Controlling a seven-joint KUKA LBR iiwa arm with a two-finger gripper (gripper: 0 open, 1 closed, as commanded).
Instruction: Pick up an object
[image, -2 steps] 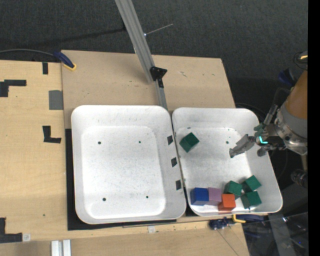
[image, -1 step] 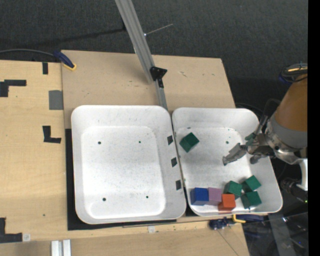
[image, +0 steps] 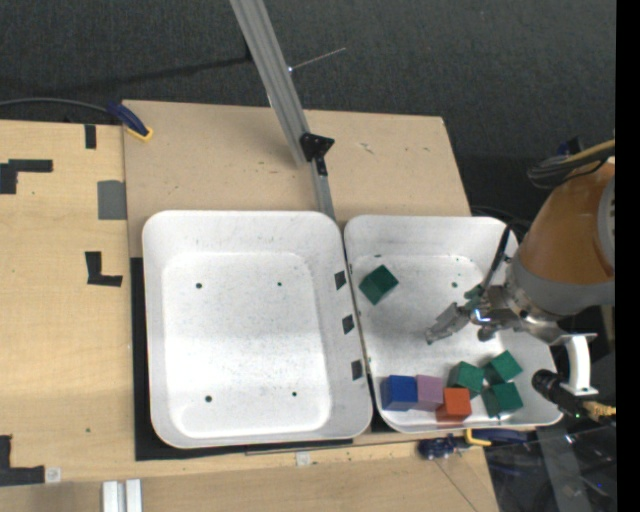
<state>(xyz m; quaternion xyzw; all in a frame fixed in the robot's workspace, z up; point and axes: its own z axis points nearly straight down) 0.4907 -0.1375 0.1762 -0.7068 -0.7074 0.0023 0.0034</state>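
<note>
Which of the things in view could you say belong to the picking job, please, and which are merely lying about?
Belonging to the job:
gripper
lone green block
blue block
purple block
orange block
green blocks
right bin

Lying about:
left bin
metal pole
black tape marks

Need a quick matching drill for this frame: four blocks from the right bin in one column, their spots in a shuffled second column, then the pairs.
Things:
1. blue block
2. orange block
3. purple block
4. lone green block

Places:
A. by itself in the far left part of the right bin
B. between the blue and orange blocks
C. leftmost in the row at the near wall
D. just right of the purple block, with green blocks behind it

Pairs: 1-C, 2-D, 3-B, 4-A
</note>
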